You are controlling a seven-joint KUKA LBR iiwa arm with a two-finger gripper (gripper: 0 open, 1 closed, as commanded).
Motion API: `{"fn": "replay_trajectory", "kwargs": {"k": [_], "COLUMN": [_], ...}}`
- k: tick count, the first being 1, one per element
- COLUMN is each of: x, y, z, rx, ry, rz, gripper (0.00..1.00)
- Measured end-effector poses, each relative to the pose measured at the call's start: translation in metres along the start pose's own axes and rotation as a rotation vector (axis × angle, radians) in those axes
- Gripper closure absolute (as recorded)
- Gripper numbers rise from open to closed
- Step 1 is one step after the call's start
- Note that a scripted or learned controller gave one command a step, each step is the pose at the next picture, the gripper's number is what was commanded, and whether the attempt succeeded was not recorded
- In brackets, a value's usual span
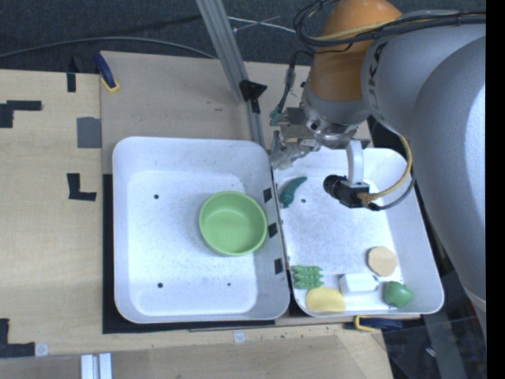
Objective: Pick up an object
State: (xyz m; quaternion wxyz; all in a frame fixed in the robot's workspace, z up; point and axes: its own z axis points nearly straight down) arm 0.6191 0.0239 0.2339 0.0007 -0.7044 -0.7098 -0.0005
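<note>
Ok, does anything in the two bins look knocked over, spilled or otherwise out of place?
Nothing stands out. The green bowl sits upright, alone in the left bin. In the right bin, the small items cluster along the near edge, and a teal piece lies apart near the pincer. No spill or damage shows.

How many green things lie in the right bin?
3: a dark teal piece near the top left, a ridged piece at bottom left, a round one at bottom right. The arm may hide more.
</note>
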Motion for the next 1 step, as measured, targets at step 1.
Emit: {"fn": "replay_trajectory", "kwargs": {"k": [1], "x": [0.0554], "y": [-0.0016], "z": [0.0122], "rx": [0.003], "ry": [-0.001], "rz": [0.001], "gripper": [1.00]}}
